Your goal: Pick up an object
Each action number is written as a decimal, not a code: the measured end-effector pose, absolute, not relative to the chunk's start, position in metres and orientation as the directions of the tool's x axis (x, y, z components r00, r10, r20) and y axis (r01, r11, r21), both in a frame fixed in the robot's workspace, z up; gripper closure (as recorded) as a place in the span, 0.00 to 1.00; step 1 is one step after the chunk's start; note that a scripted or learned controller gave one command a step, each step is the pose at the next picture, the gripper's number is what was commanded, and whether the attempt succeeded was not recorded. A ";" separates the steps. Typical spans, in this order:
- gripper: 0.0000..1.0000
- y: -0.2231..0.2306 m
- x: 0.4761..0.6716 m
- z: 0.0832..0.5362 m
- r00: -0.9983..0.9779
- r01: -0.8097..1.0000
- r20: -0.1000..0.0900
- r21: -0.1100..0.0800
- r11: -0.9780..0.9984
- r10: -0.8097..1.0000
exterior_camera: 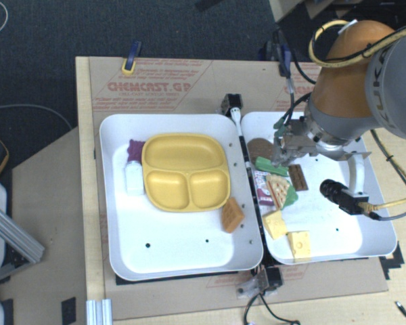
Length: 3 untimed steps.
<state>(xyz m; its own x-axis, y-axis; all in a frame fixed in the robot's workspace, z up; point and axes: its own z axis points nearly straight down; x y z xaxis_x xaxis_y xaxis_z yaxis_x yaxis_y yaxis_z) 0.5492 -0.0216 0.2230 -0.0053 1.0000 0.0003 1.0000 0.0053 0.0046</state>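
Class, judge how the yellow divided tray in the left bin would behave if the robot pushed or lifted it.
The yellow tray looks like rigid moulded plastic, so probably stiff and light. Lying flat and wide, it should slide rather than tip. Its smooth rim may slip from a two-finger end effector.

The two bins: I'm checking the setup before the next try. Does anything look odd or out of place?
Nothing looks spilled or damaged. The yellow divided tray sits slightly askew in the left bin, with a brown block by its corner. Small items crowd the right bin's left side beneath the gripper.
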 end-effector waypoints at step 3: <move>1.00 -0.015 0.559 0.214 0.001 1.000 0.000 -0.004 -0.001 1.000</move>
